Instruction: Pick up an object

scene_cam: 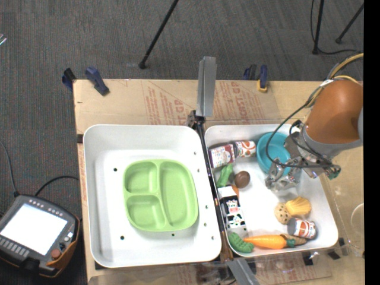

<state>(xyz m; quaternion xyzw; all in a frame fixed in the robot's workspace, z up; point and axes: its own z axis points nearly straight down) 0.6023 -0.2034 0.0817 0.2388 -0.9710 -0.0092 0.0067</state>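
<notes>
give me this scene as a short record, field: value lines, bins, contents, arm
left bin: white, holds a green divided plate
right bin: white, holds a blue bowl, two cans, a carrot, a milk carton and other toy food
gripper: low over the right bin, beside the blue bowl
held object: none seen

Dark grey carpet; tripod legs; cardboard-topped bench.
</notes>
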